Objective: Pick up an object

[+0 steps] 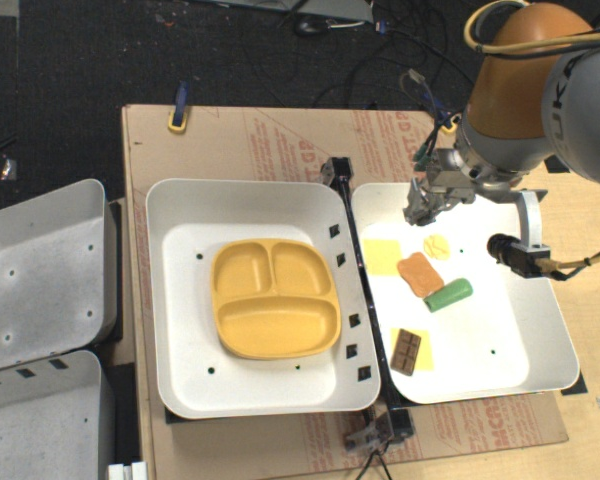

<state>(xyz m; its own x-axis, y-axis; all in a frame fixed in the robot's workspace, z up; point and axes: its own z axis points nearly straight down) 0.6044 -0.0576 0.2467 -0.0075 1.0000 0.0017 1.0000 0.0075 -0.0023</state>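
Small yellow disc (436,245) just below the tool (423,211) looks light, flat, probably slippery, best pinched across its edges; tool's opening I cannot tell.

The gripper (421,211) hangs over the right bin (540,338) (small food pieces below), yellow tray (276,299) left.

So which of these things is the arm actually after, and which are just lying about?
Part of the job:
- pincer
- right bin
- yellow card
- orange slab
- green cylinder
- chocolate bar
- small yellow piece

Just lying about:
- left bin
- yellow divided tray
- spare bins
- floor cables
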